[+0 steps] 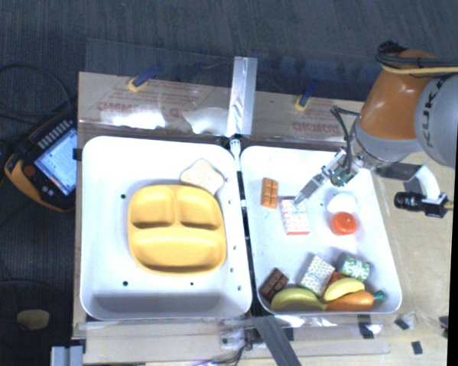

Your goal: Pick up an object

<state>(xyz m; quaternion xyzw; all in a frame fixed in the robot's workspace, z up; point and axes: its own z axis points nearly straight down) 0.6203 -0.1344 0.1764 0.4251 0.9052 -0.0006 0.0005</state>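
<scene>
My gripper [311, 187] hangs over the upper middle of the right bin [380, 224], its slim fingers pointing down-left toward a pink-and-white packet [294, 217] just below them. Nothing shows between the fingers. An orange wafer bar [270, 192] lies left of the gripper. A red-orange tomato [344, 222] sits to its right beside a white lid [341, 201]. Along the bin's front edge lie a chocolate piece [273, 281], a yellow banana [294, 298], a chequered packet [317, 274], a green packet [355, 268] and an orange carrot [351, 299].
The left bin [105, 210] holds a yellow divided tray [177, 228] with a slice of bread [202, 175] at its upper right corner. A metal divider [242, 217] separates the bins. A teach pendant [50, 165] lies left of the bench.
</scene>
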